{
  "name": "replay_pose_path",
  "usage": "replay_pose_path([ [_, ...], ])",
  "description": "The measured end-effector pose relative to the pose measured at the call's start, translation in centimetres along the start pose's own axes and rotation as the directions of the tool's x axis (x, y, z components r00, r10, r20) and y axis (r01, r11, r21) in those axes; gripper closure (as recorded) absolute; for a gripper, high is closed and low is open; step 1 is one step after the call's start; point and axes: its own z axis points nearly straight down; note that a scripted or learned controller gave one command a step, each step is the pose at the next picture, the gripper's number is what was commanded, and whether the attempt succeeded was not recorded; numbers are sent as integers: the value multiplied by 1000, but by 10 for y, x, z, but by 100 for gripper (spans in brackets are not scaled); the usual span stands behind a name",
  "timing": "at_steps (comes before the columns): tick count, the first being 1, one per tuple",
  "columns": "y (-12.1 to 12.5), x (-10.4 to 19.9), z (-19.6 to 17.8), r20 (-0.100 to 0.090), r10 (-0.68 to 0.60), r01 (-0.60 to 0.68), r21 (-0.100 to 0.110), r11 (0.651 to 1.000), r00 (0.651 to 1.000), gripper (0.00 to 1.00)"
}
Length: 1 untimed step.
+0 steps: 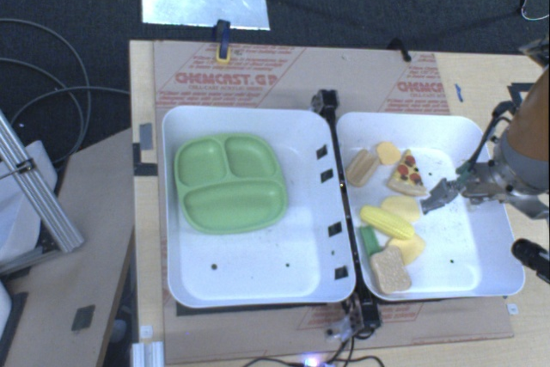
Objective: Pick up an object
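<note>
Gripper (436,195) over right bin (490,271), finger state unclear, pizza slice (406,174) at its ten o'clock, corn (387,223) at eight.

Arm (526,152): you are losing most of it past the right edge.
Gripper (436,195): it is blurring too much for you to read its tip.
Green piece (369,238): the corn (387,222) and bread (390,271) are covering most of it.
</note>
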Motion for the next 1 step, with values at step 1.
replay_pose_path([
  [1,-12,61,51,-4,-6,6,4,1000,1000,0],
])
